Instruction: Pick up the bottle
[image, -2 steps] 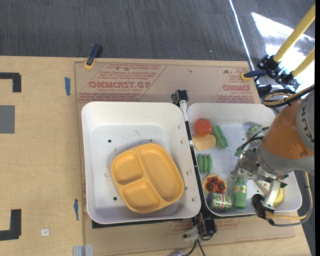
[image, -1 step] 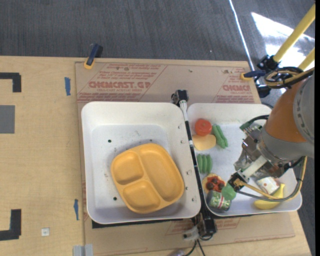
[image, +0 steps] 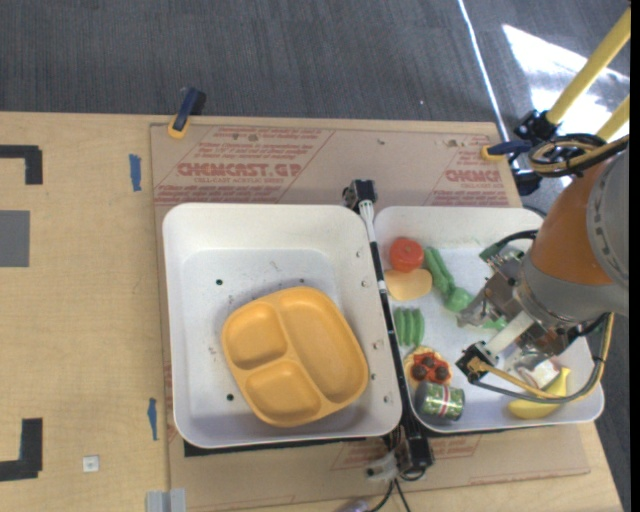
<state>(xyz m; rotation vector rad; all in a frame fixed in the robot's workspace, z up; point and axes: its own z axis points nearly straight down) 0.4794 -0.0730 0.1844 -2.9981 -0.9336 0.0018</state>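
Observation:
A slim green bottle-like thing (image: 447, 282) lies slantwise in the right bin (image: 455, 222), just right of a red tomato (image: 405, 253). My gripper (image: 490, 308) hangs low over the middle of that bin, right beside the lower end of the green thing. The grey wrist and orange band rise from it to the right. I see nothing clearly held.
The right bin also holds a pale yellow piece (image: 410, 287), green pods (image: 409, 326), a red-and-black toy (image: 429, 366), a green can (image: 440, 402), a banana (image: 538, 402) and a small white item (image: 543, 372). A yellow divided plate (image: 293, 354) lies in the left bin (image: 195, 260).

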